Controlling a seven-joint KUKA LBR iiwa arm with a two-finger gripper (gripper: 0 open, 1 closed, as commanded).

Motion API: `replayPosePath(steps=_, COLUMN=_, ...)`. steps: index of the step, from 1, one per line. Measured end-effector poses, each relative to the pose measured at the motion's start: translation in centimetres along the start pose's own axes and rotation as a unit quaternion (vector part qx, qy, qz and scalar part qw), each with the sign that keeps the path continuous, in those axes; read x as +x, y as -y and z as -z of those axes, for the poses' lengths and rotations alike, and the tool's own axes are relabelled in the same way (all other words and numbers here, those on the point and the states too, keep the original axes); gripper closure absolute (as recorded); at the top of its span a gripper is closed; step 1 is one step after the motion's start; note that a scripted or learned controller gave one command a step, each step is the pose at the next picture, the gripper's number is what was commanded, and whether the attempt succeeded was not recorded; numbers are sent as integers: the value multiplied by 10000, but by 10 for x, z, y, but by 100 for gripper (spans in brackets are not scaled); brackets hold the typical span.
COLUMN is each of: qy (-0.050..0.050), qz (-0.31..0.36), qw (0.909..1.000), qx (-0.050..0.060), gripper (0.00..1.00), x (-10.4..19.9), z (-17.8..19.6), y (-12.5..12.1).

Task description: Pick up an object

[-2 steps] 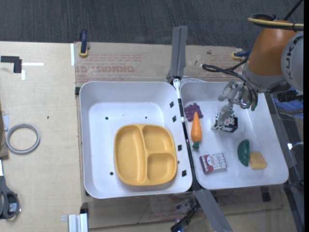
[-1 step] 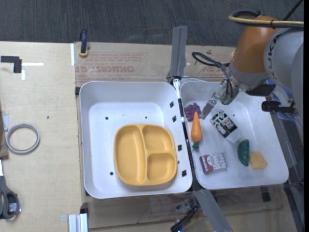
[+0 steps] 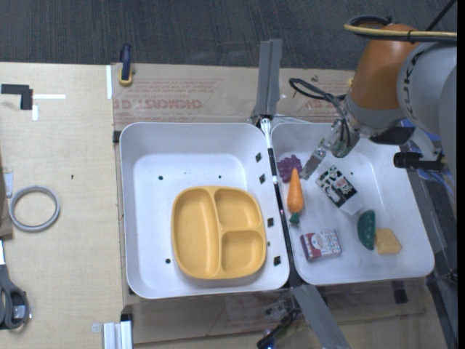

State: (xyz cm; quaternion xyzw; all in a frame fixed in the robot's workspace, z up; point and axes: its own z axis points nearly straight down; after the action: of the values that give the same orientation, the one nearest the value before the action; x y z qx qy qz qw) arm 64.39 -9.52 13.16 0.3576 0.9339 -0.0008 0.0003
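The grey arm w/ orange band reaches in from the right, and its tool [image 3: 320, 160] hangs low over the upper-left part of the right-hand shallow white bin [image 3: 407, 267]; can't tell from this slanted view whether it's apart or together, and nothing visibly sits in it. The pickable things all lie in that bin: a purple bunch of toy grapes [image 3: 288, 166] by the dividing wall, an orange toy carrot [image 3: 294, 192] just below it, a black-and-white printed small box [image 3: 337, 186] just right of the tool tip, a red-and-white small carton [image 3: 321, 244] lower down, a dark green oval piece [image 3: 366, 228] and a yellow sponge-like block [image 3: 388, 241] touching or nearly touching each other at right. The left-hand white bin [image 3: 138, 195] holds a yellow plastic divided plate [image 3: 218, 233]. My read: approach phase, no grasp made yet. Risks from here: the tool sits between grapes, carrot and printed box, so a descent could land in the gap and close on air, or nudge the carrot, which is round and prob. rolls toward the wall. The grapes hug the divider, so one side of the tool may hit the bin wall. The flat box lies low, so a pinch could slip off its edges.
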Motion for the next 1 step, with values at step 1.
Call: replayPosePath(steps=1, qy=0, qz=0, qw=10000, qx=0, gripper=0, x=0, z=0, y=0)
